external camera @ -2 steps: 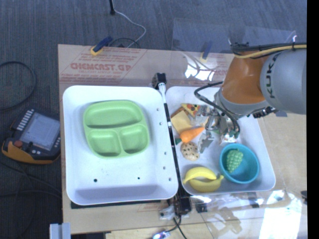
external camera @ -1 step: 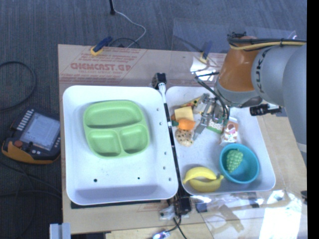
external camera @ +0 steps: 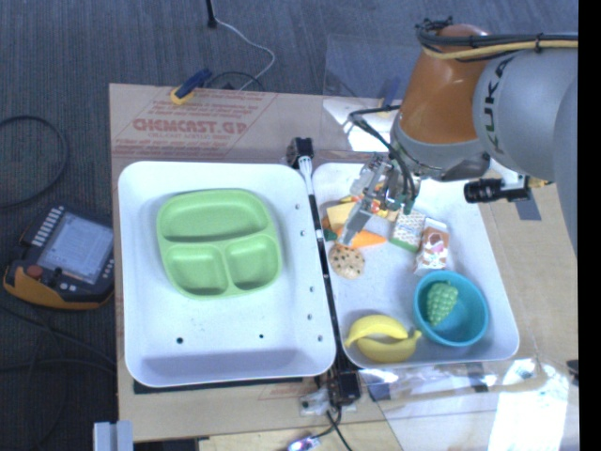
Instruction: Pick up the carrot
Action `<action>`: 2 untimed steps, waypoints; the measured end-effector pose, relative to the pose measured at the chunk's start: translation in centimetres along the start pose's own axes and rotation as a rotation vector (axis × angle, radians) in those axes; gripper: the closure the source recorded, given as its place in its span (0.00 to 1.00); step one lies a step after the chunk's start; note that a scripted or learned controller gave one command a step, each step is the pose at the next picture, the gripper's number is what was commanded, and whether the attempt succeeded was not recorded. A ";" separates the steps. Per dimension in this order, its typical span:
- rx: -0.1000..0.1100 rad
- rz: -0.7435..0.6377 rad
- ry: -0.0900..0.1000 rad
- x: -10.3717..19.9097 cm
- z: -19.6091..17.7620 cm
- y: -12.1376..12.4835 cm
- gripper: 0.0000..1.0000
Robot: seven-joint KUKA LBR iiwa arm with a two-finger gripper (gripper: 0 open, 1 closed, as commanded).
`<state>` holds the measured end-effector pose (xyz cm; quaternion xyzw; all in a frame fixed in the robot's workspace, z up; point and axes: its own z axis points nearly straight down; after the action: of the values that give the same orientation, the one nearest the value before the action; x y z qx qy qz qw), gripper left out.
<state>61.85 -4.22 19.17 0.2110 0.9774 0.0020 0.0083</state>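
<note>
1. The arm [external camera: 488, 92] is seen reaching in from the right edge of the view, its grey body and orange band held above the upper part of the right bin [external camera: 502, 322].
2. The wrist is angled down and to the left, so that the gripper [external camera: 360, 225] is lowered into the upper left part of the right bin.
3. The metallic fingers [external camera: 361, 216] are directed downward toward the bin floor; how far apart they stand cannot be told, as they are blurred together, and nothing can be made out between them.
4. The carrot [external camera: 368, 241], an orange piece, is found just beside the fingertips, lying on the bin floor near the bin's left wall.
5. A yellow-orange block [external camera: 335, 218] is placed just to the upper left of the carrot, and a round cookie [external camera: 346, 262] lies just below it.
6. A small green-and-white box [external camera: 408, 231] and a small carton [external camera: 434, 247] are set to the right of the carrot.
7. A blue bowl [external camera: 462, 319] holding a green item [external camera: 439, 301] is seen in the lower right of the bin, with a banana [external camera: 383, 337] beside it.
8. A green divided plate [external camera: 219, 241] is held in the left bin [external camera: 141, 327].
</note>
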 end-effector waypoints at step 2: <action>0.008 -0.039 0.017 -2.4 5.9 -4.6 0.00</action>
<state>62.28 -9.37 13.31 0.1921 0.9814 -0.0002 -0.0009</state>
